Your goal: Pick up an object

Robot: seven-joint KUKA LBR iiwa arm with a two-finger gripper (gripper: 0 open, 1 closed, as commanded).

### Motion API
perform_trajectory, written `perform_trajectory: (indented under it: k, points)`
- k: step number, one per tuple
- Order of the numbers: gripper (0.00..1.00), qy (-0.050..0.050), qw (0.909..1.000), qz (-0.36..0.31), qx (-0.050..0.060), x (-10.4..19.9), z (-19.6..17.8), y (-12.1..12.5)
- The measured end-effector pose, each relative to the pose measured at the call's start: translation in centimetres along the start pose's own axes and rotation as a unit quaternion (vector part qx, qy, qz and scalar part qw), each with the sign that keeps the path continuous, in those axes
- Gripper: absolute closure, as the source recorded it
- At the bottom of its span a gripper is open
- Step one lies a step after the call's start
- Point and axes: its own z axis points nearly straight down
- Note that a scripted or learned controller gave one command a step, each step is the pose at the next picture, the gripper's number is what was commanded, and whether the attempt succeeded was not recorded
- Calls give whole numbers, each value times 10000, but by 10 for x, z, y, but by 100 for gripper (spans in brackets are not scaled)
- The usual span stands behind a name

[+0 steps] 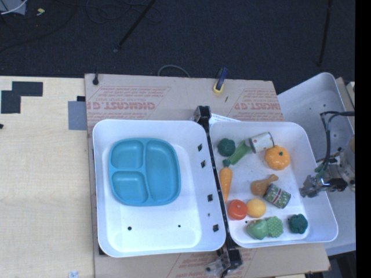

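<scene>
The counter [40, 184] is showing a pale wood-grain top on the left, with a few dark grey rectangular patches [23, 92] sitting near its far left edge. A brown cardboard sheet [151, 100] with red printed lettering is lying flat on it, and the two white bins are resting side by side on that sheet. The left bin [116, 236] is sitting just beside the right bin [316, 236], their inner walls touching along a dark clipped seam. A small blue-and-yellow clip [219, 81] is lying at the cardboard's far edge, and a thin cable loop [172, 70] is curling just behind that edge.
</scene>
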Motion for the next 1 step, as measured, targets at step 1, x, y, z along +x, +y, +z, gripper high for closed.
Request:
perform_trajectory:
  k: [1]
  points:
    - [100,4,10000,0,9,-1,-26,0]
